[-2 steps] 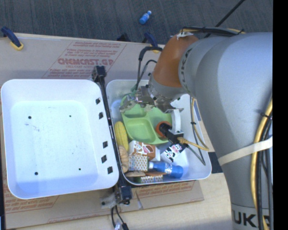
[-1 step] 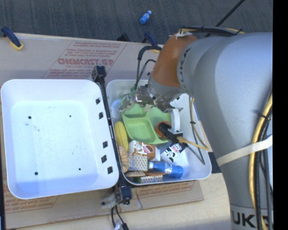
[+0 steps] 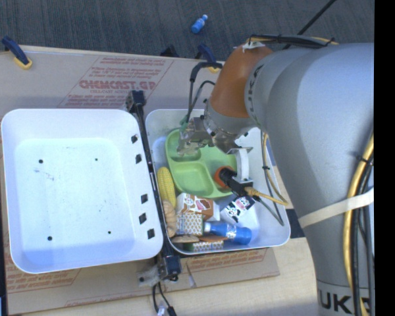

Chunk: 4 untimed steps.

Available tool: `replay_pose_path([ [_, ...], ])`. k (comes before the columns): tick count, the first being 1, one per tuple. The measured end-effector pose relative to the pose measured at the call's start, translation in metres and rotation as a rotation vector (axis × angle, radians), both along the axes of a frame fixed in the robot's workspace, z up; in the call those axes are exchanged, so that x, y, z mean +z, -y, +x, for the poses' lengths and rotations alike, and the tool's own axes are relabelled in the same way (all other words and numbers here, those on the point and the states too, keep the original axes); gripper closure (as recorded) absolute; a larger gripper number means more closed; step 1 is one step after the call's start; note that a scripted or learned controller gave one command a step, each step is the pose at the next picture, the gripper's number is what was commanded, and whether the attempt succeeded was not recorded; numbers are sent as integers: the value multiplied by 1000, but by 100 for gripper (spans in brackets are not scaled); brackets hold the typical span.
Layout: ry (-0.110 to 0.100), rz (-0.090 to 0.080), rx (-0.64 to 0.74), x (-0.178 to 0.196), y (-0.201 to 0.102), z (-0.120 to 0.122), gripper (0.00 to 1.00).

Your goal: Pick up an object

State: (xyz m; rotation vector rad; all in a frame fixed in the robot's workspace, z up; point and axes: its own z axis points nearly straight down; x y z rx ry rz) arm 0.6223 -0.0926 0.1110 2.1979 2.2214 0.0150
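Two bins (image 3: 13, 176); right one crowded. Gripper (image 3: 187, 140) low over green tray (image 3: 197, 170) (finger state: cannot tell). Corn (image 3: 165, 184) beside tray. Best settle squarely on tray rim, avoid neighbours, lift slowly.

Single fixed camera, mounted above the desk (image 3: 39, 288), looking down at a slant. Both white bins fall within frame: left bin (image 3: 13, 196) in full, right bin (image 3: 276, 232) partly masked by the arm (image 3: 316, 130), which enters from the right and stands nearest the lens. Dark floor (image 3: 85, 8) shows along the top edge.
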Motion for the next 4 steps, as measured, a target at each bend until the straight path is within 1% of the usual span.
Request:
replay_pose_path([
  [1, 3, -1, 0, 2, 0, 1, 0],
  [2, 8, 0, -3, -6, -1, 0, 0],
  [3, 8, 0, -3, -7, 0, 0, 0],
  [4, 0, 1, -2, 0, 0, -2, 100],
])
